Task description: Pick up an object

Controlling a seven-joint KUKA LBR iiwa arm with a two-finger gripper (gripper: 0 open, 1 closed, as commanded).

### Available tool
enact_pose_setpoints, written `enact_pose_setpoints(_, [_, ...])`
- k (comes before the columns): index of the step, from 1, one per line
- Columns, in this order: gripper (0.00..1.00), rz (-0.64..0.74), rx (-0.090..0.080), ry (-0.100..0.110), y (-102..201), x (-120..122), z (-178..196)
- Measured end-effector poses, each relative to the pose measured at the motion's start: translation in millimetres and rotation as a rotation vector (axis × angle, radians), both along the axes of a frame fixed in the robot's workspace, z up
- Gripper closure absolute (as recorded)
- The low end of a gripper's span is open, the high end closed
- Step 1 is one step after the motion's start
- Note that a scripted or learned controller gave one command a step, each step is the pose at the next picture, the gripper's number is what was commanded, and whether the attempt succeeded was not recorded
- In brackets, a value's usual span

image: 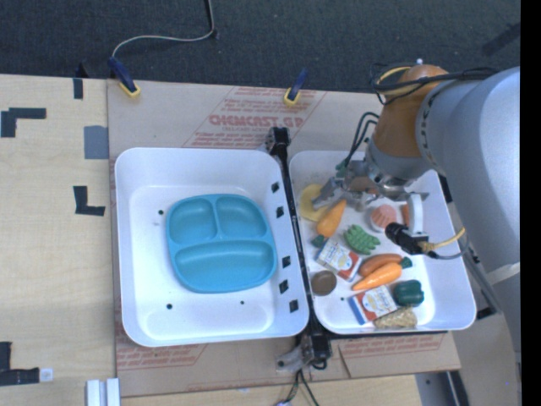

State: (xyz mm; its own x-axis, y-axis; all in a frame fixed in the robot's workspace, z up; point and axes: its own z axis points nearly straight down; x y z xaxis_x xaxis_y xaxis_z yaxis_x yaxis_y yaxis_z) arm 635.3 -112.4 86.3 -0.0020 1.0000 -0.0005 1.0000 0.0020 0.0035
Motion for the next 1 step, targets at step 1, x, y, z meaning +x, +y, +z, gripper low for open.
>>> enact_pose_setpoints(1, [0.00, -0.001, -0.001, 0.001, 13.3, 2.0, -0.4])
